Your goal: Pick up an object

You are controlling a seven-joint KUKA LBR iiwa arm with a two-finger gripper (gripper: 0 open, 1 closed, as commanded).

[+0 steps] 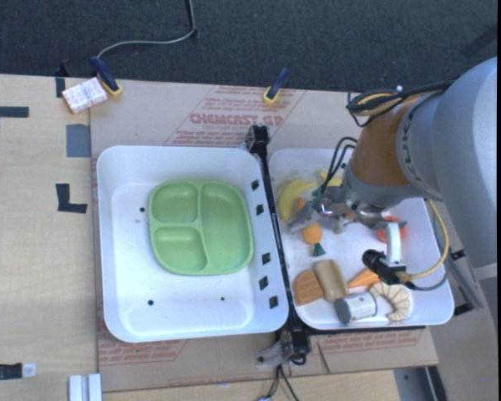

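Two shallow white bins sit side by side on a cardboard-covered bench, viewed from above at a slant. The left bin holds a green divided tray, lying flat near its centre. The right bin carries a clutter of small toy foods: a yellow piece near the top left corner, a small orange piece with a green bit just below it, a tan block beside a brown waffle-like piece, a grey-and-white cylinder, a pale croissant shape at the front right, and a red-and-white item by the right wall. The grey arm with its orange band reaches in from the right, its gripper low over the bin's upper left area, just beside the yellow piece and the small orange piece. Whether it grips anything cannot be told; cables and the wrist obscure its tip.
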